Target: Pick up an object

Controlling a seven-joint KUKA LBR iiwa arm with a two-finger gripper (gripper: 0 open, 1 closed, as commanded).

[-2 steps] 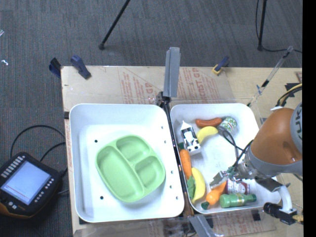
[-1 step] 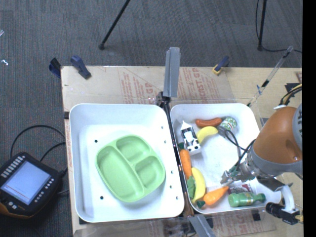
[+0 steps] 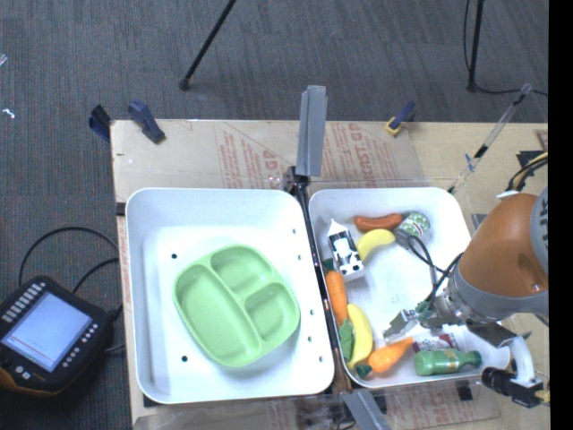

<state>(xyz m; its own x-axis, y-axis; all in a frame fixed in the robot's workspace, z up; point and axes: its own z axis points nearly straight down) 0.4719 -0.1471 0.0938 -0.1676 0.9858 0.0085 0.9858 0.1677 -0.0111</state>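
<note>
Hovering low in the right white bin (image 3: 448, 206), two-finger gripper (image 3: 414, 321) sits just above the orange plastic toy carrot (image 3: 391, 357) at the bin's front edge; can't tell its state. Carrot looks light, rigid, slick; grab across the thick middle, not the taper.

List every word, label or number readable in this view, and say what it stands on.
Red print on the cardboard sheet under the bins: too blurred to read.
Label on the green bottle: too small to read.
Screen of the handheld pendant: nothing legible.
No text can be read.
</note>
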